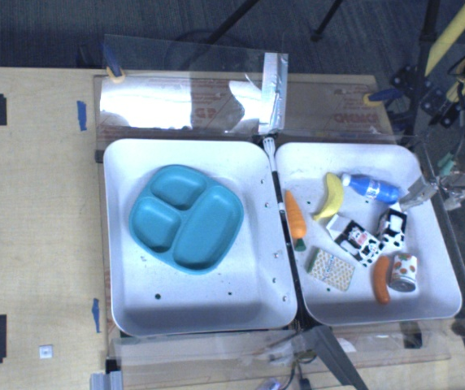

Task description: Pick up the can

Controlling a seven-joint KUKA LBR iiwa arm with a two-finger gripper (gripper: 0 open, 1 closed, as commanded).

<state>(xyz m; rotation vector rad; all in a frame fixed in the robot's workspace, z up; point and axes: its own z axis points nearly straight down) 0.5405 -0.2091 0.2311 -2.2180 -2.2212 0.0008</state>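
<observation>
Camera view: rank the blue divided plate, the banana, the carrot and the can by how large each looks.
1. Blue divided plate, by far the largest.
2. and 3. Carrot and banana: they look too alike in size to separate.
4. Can, smallest.

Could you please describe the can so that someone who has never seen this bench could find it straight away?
Look in the right-hand white bin, at its near right corner. There the can lies on its side, just right of an orange sausage-shaped toy and nearer than the black-and-white spotted toy. It is the short cylinder with a pale patterned wrapper and a round metal end facing the camera.
</observation>
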